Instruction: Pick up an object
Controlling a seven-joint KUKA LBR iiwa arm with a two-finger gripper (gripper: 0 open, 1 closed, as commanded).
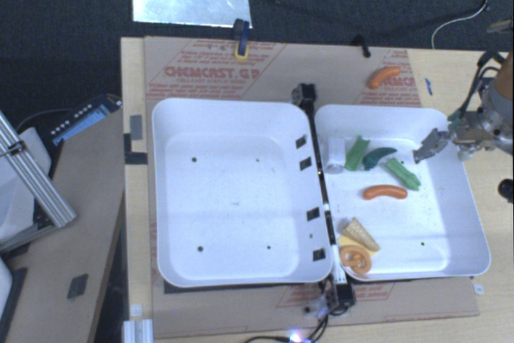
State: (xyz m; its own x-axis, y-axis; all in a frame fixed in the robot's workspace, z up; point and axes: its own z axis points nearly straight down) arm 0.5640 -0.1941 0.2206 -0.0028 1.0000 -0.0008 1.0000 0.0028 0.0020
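The gripper [431, 144] enters from 3 o'clock and sits over the right bin [462, 209], near its upper right side. Its fingers [426, 149] point toward 8 o'clock; if they are open or closed I cannot tell, and nothing is seen between them.

In the right bin, a light green piece [402, 173] lies just at 7 o'clock from the fingertips, close but apart. A dark green piece [377, 157] is beside it toward 9 o'clock, and another green piece [356, 153] stands next, with a white object [336, 151] at its left. An orange sausage [385, 192] lies at 6 o'clock from the dark green piece. Near the lower left corner of this bin there are a yellow wedge [359, 234] and an orange ring [356, 259], touching each other.

A second sausage [384, 77] lies on the board [209, 68], outside the bins, at 12 o'clock from the right bin.
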